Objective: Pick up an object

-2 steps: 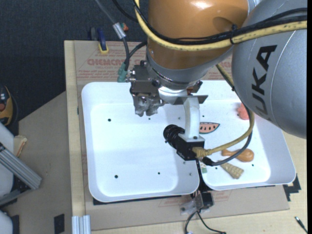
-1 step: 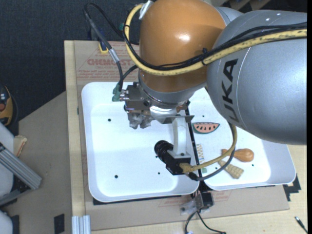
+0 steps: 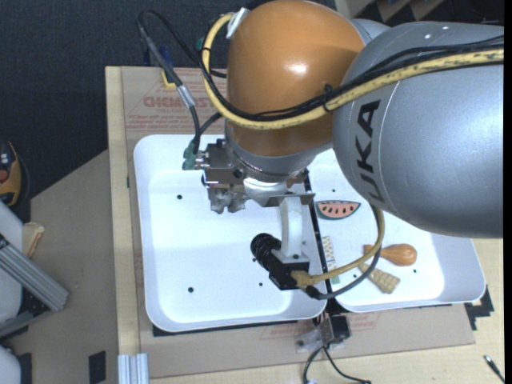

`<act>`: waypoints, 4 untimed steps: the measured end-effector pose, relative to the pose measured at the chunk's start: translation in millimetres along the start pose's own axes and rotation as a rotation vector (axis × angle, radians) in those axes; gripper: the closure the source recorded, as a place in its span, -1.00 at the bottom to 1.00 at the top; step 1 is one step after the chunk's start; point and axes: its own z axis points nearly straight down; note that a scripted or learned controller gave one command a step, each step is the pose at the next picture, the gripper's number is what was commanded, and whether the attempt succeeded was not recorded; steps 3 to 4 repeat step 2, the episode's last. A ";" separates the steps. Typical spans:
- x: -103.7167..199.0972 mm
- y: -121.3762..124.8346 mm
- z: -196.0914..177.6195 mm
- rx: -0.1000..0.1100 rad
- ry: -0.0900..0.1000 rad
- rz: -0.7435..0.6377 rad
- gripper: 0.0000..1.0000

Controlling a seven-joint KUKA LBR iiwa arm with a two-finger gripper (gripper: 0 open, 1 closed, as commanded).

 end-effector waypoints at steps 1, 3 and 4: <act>-0.6 0.4 -175.8 -0.023 0.011 -0.003 1.00; -0.2 1.6 -67.5 0.006 -0.004 0.000 1.00; -0.2 1.6 -67.5 0.006 -0.004 0.000 1.00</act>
